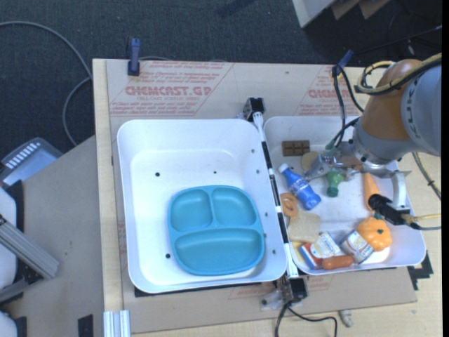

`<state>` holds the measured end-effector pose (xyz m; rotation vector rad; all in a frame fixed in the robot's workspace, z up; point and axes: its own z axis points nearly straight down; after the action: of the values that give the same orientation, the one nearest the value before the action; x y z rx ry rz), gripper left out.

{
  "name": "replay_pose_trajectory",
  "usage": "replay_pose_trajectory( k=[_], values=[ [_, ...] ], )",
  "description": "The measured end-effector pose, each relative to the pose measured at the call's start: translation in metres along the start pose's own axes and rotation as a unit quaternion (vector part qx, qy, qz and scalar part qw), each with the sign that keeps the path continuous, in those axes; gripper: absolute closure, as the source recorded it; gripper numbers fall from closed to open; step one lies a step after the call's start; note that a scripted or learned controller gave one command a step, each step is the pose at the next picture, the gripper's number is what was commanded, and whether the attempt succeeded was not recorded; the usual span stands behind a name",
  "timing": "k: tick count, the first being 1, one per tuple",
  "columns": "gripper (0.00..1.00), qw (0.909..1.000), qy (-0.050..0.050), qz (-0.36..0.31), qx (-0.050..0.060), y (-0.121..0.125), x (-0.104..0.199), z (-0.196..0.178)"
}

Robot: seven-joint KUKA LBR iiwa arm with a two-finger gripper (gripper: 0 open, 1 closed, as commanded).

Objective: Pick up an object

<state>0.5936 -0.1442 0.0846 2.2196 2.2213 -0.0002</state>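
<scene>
The right bin (414, 248) holds several small items. Among them are a blue bottle (299, 186), a brown chocolate bar (295, 147), a small green object (333, 183), an orange carrot (370, 186) and an orange fruit (374, 234). A slice of toast (303, 227), a sausage (335, 262) and two small cartons (324, 245) lie along the near side. My gripper (330, 166) hangs low in the bin's far half, just above the green object and right of the blue bottle. Nothing visible is lifted off the bin floor.
The left bin (140, 146) contains a blue divided plate (216, 229). A black clip (254, 107) sits where the two bins meet at the back. Cables (342, 97) run along the arm over the right bin's far edge.
</scene>
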Motion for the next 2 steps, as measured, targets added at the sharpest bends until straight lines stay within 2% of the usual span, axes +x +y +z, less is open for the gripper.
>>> replay_pose_trajectory(
  k=[1, 2],
  values=[
    [1.00, 1.0000, 0.000, 0.000, -0.001, 0.000, 0.000, -0.010],
    [1.00, 1.0000, 0.000, 0.000, -0.001, -0.023, -0.004, -0.137]
  ],
)
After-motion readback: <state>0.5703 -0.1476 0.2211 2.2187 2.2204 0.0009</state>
